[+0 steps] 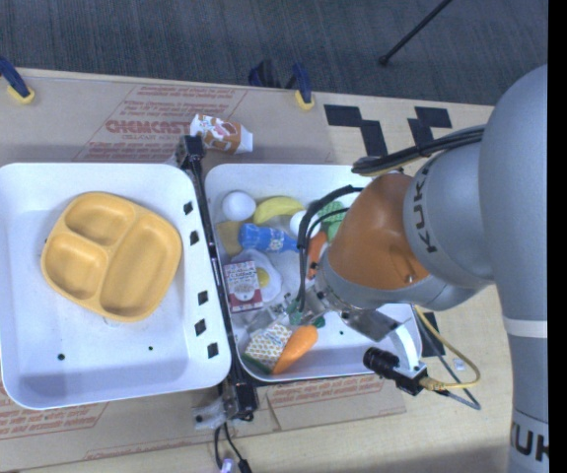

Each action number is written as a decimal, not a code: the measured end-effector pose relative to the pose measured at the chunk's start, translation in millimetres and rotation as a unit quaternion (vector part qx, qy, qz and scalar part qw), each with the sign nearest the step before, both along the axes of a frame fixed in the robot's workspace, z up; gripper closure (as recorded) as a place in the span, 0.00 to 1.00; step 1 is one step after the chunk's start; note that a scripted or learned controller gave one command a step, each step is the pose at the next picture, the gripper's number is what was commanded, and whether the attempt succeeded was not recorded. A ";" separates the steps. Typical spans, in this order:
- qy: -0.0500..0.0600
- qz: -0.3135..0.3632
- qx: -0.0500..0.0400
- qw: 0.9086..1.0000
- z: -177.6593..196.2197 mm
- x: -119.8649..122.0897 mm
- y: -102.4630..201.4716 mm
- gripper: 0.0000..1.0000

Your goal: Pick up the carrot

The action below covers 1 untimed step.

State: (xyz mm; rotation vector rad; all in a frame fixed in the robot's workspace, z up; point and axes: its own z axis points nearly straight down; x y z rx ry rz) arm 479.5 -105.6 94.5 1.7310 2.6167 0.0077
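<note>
Carrot (297, 347) at near rim of right bin (382, 363), long axis slanting toward that rim's left end. Gripper (308, 308) just above its upper end, nearly over it. Finger opening: cannot tell, hidden under wrist.

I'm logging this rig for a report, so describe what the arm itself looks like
The arm is a thick, rounded, light grey body with a glossy orange band above the wrist and dark KUKA lettering beside it. Black cables loop over it, and a thin yellow wire trails near a small black fitting.
</note>
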 end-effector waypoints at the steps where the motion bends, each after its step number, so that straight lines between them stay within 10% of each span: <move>1: 0.000 0.000 0.000 1.000 0.0 0.0 0.0 0.00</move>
